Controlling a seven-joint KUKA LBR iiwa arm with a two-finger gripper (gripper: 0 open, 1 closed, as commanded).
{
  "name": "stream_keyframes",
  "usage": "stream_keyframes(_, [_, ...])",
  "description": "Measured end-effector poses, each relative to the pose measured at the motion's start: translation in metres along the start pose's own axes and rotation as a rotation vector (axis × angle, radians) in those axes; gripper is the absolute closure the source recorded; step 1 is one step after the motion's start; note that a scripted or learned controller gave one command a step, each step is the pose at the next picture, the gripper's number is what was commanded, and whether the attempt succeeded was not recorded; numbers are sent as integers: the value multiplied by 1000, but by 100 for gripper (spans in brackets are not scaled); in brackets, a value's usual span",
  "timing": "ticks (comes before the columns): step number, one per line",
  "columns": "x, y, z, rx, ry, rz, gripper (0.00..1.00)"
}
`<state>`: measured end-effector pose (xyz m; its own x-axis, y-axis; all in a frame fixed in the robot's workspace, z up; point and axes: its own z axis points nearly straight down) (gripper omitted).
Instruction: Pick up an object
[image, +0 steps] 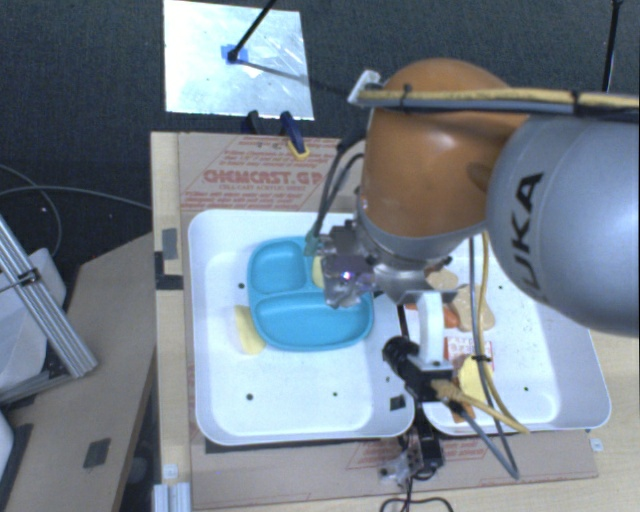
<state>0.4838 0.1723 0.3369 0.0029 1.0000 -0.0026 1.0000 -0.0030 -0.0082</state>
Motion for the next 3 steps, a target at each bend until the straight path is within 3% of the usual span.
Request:
stream_keyframes(1, [-25, 41, -208, -28, 8, -3, 100])
stream_keyframes(2, [42, 5, -78, 3, 0, -13, 100])
stream_keyframes(3, [62, 7, -205, -20, 9, -9, 100])
